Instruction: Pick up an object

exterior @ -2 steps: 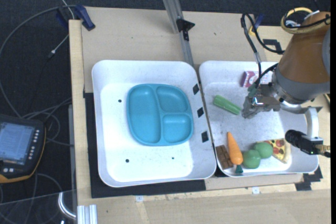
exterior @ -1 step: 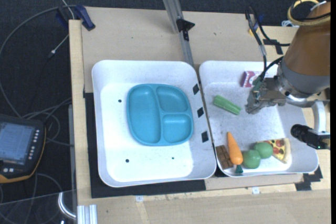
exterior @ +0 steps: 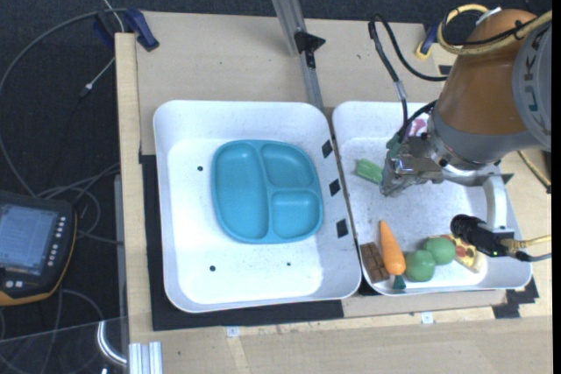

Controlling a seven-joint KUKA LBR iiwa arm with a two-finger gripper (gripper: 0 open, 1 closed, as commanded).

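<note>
Several candidates sit in the right bin (exterior: 491, 276), and nothing has been lifted yet, as far as this view shows. Nearest the action is a small green block (exterior: 367, 170) lying flat on the bin floor, just to the left of the gripper (exterior: 396, 180) — close beside it, maybe touching, though I can't tell which from this slant. Down at the near edge of the same bin lies a cluster: an orange carrot (exterior: 391, 248), a brown piece (exterior: 373, 261) just left of it, two green round pieces (exterior: 431, 259) to its right, and a yellow-and-red bit (exterior: 469, 256) beyond those. The gripper is low over the bin floor, its metal tip pointing down, but whether the jaws are spread or closed I cannot tell — the wrist blocks that, and nothing can be seen between them. The arm (exterior: 486, 92) with its orange band looms over the bin's far right part. Across the divide, the left bin (exterior: 175, 188) holds a blue divided plate (exterior: 266, 191), well apart from the action. My read: this is the approach or grasp stage, aimed at the green block; the closing, the lift and proof of a hold all remain to be done.
</note>
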